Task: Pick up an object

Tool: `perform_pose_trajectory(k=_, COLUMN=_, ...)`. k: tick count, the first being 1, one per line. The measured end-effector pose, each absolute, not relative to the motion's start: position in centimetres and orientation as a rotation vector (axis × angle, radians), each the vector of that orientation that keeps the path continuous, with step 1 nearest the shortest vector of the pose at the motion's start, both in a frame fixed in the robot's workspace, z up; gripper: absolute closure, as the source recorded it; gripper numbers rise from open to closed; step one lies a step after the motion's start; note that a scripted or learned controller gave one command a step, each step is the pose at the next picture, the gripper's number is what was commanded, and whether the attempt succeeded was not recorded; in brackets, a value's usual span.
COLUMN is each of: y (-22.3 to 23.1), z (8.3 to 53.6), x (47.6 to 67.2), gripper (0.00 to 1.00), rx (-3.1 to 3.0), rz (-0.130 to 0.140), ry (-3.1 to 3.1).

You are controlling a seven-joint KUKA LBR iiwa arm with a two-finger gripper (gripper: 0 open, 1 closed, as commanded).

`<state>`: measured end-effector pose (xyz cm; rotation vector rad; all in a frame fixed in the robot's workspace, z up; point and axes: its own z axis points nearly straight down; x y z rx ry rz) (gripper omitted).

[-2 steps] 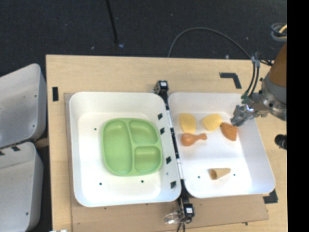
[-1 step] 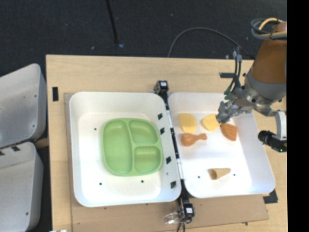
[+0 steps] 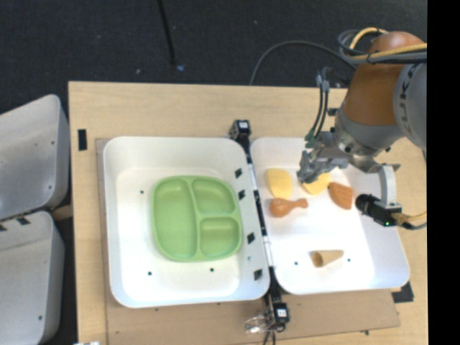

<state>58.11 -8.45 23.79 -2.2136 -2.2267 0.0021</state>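
Hovering low in the right bin (image 3: 374, 264), the pincer (image 3: 313, 169) sits directly over a yellow piece (image 3: 317, 186); how wide it stands, or whether it grips anything, I cannot tell. A clean descent should centre on that piece, avoiding the yellow block (image 3: 281, 183) just left and the orange lump (image 3: 341, 195) just right. An orange drumstick (image 3: 287, 206) lies below-left, a tan cone (image 3: 327, 257) farther below. Beyond, a green divided tray (image 3: 195, 218) rests in the left bin (image 3: 129, 264) on the wooden bench (image 3: 158, 110).
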Motion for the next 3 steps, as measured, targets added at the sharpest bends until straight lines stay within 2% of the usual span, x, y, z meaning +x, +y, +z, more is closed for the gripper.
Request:
perform_pose_trajectory(k=1, y=-3.9, z=23.7, x=58.8, gripper=1.00, rx=-2.215, rz=0.000, ry=-2.228)
perform_pose_trajectory(k=2, y=1.7, z=24.3, x=57.9, gripper=1.00, rx=-2.210, rz=0.001, ry=-2.228)
perform_pose_trajectory(k=3, y=7.2, z=23.1, x=57.5, gripper=1.00, rx=-2.211, rz=0.005, ry=-2.226)
